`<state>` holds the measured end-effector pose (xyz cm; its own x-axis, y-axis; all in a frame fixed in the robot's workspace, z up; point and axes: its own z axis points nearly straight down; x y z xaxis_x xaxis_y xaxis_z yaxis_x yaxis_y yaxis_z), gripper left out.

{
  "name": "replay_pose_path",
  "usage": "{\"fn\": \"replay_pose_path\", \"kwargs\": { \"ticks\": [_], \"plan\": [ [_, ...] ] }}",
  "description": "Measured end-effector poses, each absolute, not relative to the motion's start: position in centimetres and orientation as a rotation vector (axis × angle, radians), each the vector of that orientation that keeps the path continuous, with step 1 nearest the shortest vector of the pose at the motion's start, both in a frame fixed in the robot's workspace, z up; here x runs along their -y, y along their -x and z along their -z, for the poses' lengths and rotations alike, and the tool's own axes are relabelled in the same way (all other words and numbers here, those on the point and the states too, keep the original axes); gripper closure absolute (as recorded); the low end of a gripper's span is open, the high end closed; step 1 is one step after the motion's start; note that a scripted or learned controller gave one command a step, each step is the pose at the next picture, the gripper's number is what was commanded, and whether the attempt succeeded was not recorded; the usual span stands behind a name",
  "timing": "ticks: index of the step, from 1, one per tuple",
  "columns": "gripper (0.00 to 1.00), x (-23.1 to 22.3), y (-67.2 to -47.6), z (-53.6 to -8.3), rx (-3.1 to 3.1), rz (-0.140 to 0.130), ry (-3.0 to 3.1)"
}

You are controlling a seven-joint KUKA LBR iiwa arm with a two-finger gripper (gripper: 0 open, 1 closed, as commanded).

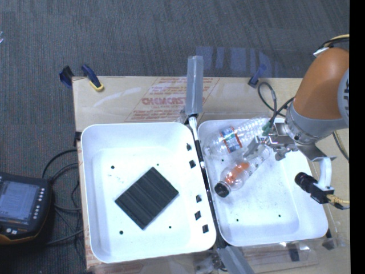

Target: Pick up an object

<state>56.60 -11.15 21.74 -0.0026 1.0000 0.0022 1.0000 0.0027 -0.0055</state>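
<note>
Two clear plastic bottles [239, 153] lie in the right bin [274, 224], both on their sides in its upper left part. The upper bottle [236, 135] is crumpled, transparent, with a red-and-blue label around its middle; it lies slanted, one end toward the arm. The lower bottle [235, 177] is also clear, with an orange-red patch near its middle and a dark cap at its lower-left end, pointing toward the divider between the bins. The two lie just beside each other, possibly touching; cannot tell.

Gripper [268, 144] sits low over the upper right of the right bin, at the right ends of the bottles. Cannot tell whether its fingers are open or closed, nor whether anything is between them.

Left bin [94, 153] holds one flat dark grey ribbed square pad [147, 197], turned diamond-wise, lying near the bin's middle.

Both bins rest on a cardboard-topped counter [131, 93]. A handheld controller [20, 207] with lit screen lies on the floor at left.
</note>
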Motion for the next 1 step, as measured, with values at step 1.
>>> {"fn": "replay_pose_path", "kwargs": {
  "ticks": [1],
  "plan": [
    [0.00,9.99,-59.18,-9.91,2.449,0.004,1.970]
  ]
}}
